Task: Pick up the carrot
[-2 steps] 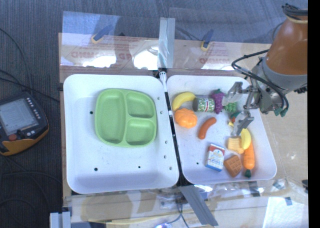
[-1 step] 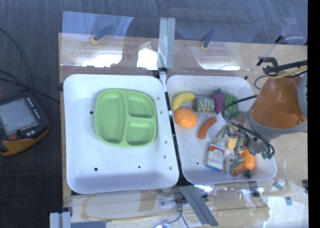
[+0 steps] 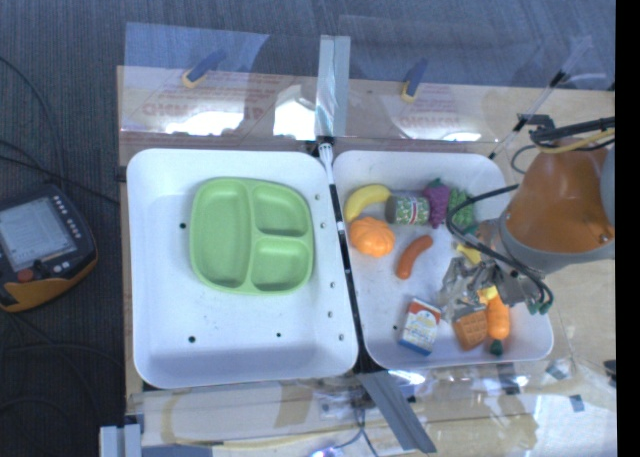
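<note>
The carrot (image 3: 498, 321) is a short orange piece with a green tip. It lies near the front right corner of the right bin (image 3: 385, 350). An orange packet (image 3: 469, 329) lies against its left side. My gripper (image 3: 464, 281) hangs over the right bin's right half, just up and left of the carrot, with the grey and orange arm (image 3: 556, 207) behind it. Nothing shows in the gripper's grasp.
The right bin also holds a banana (image 3: 365, 199), an orange (image 3: 372, 237), a green can (image 3: 408, 209), purple grapes (image 3: 438, 197), a red sausage (image 3: 413, 256) and a small carton (image 3: 421, 326). A green divided plate (image 3: 252, 235) sits in the left bin (image 3: 170, 345).
</note>
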Available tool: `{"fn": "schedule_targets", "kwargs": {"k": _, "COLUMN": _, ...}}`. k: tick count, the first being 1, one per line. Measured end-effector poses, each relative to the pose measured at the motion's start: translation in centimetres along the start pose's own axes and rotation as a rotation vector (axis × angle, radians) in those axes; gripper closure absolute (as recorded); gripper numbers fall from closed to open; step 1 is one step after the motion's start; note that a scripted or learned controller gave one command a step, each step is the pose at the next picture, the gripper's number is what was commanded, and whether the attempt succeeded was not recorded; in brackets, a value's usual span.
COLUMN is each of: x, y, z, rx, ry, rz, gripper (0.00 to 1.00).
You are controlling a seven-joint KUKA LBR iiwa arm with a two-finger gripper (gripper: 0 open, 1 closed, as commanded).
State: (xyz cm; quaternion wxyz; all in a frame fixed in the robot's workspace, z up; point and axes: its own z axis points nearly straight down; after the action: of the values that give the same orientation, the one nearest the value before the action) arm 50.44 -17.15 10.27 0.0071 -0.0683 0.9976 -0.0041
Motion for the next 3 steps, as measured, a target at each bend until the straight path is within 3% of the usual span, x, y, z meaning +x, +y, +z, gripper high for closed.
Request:
{"fn": "schedule_targets", "kwargs": {"k": 1, "x": 1.1, "y": -5.3, "z": -6.9, "rx": -0.006, "ry": 0.008, "rz": -0.103, "gripper": 1.00}}
{"fn": "schedule_targets", "kwargs": {"k": 2, "x": -4.0, "y": 4.2, "z": -13.2, "rx": -0.010, "ry": 0.006, "rz": -0.073, "gripper": 1.00}}
{"fn": "schedule_targets", "kwargs": {"k": 3, "x": -4.9, "y": 8.8, "z": -14.0, "rx": -0.008, "ry": 0.011, "rz": 0.271, "gripper": 1.00}}
